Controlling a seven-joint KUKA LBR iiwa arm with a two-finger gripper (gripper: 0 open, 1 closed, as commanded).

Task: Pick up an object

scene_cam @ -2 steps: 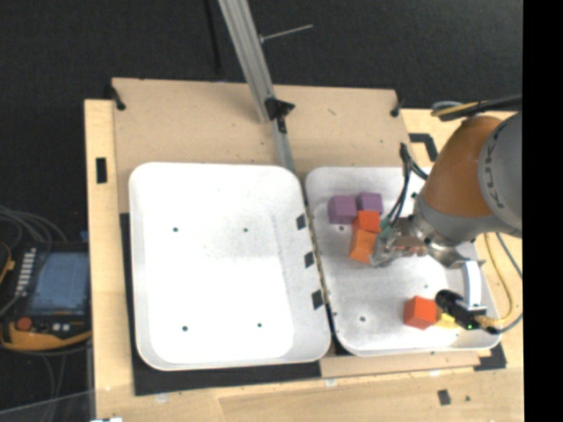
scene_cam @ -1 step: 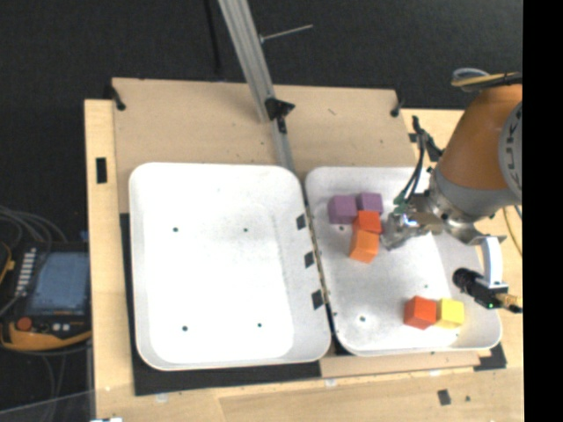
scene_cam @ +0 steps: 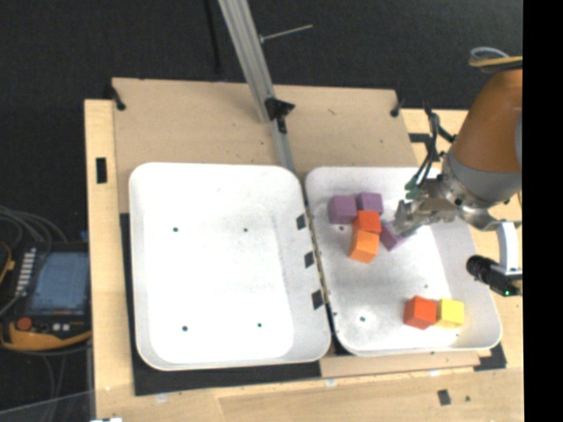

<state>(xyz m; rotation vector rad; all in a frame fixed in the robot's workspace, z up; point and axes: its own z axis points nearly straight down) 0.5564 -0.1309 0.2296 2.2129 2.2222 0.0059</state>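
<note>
Over the right bin (scene_cam: pixel 457 262), end effector (scene_cam: pixel 406 221) low beside purple block (scene_cam: pixel 390 238).

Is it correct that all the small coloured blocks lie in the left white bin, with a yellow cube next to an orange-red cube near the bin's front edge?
Not quite: the camera view shows the blocks in the right white bin, not the left one. The rest holds: the small yellow cube sits beside the orange-red cube near that bin's front edge.
</note>
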